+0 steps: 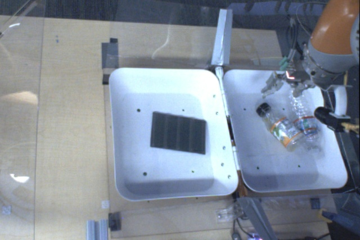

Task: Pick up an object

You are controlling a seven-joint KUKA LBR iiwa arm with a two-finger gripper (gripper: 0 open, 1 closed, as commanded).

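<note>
A clear plastic bottle lies on its side in the right bin, with its black cap pointing up-left and an orange and blue label around its body. My gripper hangs over the far part of that bin, just above and beyond the bottle. Its fingers are spread open with nothing between them. A dark ribbed rectangular pad lies flat in the middle of the left bin.
The two white bins sit side by side on the wooden bench, meeting at a narrow rim. A metal post stands behind the bins at that joint. The arm's orange band is at the upper right.
</note>
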